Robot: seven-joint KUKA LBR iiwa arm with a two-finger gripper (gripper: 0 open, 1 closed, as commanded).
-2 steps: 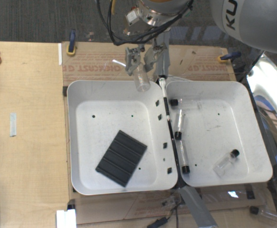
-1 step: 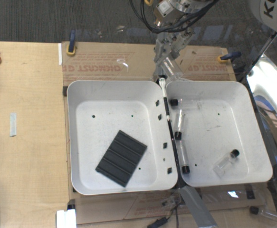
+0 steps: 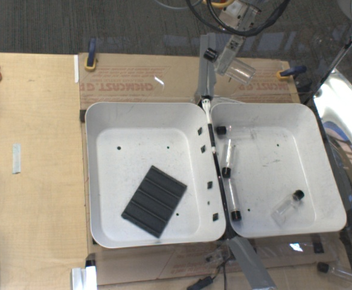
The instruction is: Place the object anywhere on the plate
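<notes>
You see the gripper (image 3: 235, 62) high above the bins' far edge, grasping what seems a clear vial (image 3: 238, 70). The dark ridged plate (image 3: 155, 200) lies in the left bin (image 3: 103, 119).

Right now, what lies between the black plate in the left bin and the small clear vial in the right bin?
In the camera view, the divider where both bins meet lies between the black plate and the vial.

Two white bins (image 3: 103, 234) side by side on brown cardboard (image 3: 139, 83), blue-and-yellow clamps (image 3: 90, 59) at its corners.
</notes>
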